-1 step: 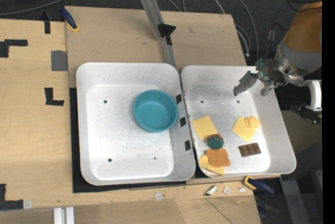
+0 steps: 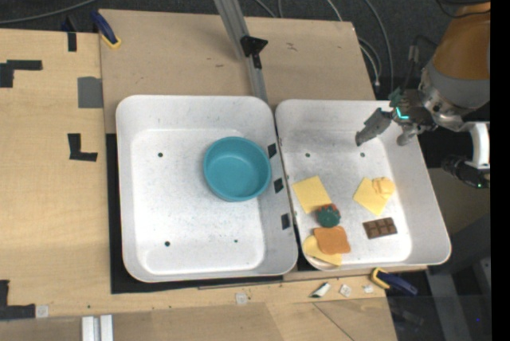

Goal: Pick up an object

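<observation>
camera view, jaws (image 2: pixel 388 127) spread over right bin (image 2: pixel 319 120), holding nothing

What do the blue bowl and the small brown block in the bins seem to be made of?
The blue bowl looks like moulded plastic: one even colour, smooth, with a soft sheen. The brown block looks like plastic toy chocolate, with a grid of squares on top; it is too small to be sure.

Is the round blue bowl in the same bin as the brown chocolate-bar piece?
No. The round blue bowl sits in the left white bin, while the brown chocolate-bar piece lies in the right white bin.
</observation>
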`<state>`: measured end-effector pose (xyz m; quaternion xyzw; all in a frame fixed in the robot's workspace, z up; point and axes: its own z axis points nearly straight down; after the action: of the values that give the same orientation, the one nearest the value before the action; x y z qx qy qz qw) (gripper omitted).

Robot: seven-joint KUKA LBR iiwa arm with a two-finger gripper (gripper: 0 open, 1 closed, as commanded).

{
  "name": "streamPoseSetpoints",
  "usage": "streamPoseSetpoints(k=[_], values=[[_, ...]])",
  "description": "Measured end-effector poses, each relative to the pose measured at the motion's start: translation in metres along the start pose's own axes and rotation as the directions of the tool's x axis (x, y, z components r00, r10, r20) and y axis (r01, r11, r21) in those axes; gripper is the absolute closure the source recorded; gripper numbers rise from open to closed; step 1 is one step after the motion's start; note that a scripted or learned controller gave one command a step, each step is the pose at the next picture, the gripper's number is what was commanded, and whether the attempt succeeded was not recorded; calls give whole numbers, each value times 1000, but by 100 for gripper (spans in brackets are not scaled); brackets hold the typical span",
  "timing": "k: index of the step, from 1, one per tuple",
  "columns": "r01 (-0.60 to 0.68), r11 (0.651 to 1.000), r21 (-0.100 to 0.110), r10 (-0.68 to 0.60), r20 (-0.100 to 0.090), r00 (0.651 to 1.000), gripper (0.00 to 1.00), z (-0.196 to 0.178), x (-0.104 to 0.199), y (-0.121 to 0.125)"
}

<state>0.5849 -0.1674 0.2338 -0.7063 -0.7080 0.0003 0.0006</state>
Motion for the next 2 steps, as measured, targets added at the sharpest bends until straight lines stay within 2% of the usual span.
streamPoseSetpoints(k=[2], values=[[-1,1000,7,1,0,1000,0,122,-11,-1]])
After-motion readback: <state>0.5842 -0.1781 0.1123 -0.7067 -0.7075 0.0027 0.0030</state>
